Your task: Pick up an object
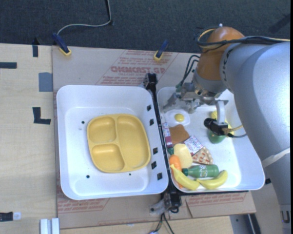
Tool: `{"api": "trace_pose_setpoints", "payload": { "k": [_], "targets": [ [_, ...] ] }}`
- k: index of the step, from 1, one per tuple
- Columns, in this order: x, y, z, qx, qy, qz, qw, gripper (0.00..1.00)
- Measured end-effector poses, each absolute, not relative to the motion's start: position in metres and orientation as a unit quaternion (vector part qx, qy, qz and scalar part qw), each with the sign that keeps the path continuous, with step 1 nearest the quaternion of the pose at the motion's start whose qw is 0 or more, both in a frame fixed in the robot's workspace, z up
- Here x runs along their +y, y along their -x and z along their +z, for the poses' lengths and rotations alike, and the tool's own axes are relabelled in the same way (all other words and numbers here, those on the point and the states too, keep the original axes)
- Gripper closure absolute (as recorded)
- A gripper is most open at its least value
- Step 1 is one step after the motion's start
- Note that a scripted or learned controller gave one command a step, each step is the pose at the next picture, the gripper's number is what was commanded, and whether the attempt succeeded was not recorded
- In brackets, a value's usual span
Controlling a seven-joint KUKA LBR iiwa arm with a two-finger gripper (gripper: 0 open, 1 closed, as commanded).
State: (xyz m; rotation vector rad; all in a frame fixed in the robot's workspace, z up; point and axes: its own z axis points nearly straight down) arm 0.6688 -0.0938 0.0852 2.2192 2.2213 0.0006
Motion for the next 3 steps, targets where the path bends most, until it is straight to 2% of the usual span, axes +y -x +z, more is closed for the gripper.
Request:
{"api": "trace_pose_setpoints", "payload": {
  "k": [1, 2, 3],
  "targets": [
    [-0.094, -0.669, 0.085, 0.708, -0.707, -0.0001, 0.001, 0.0],
    [-0.094, -0.669, 0.096, 0.708, -0.706, 0.0002, 0.002, 1.0],
    [-0.094, -0.669, 0.096, 0.708, -0.706, 0.0002, 0.002, 0.0]
  ]
}}
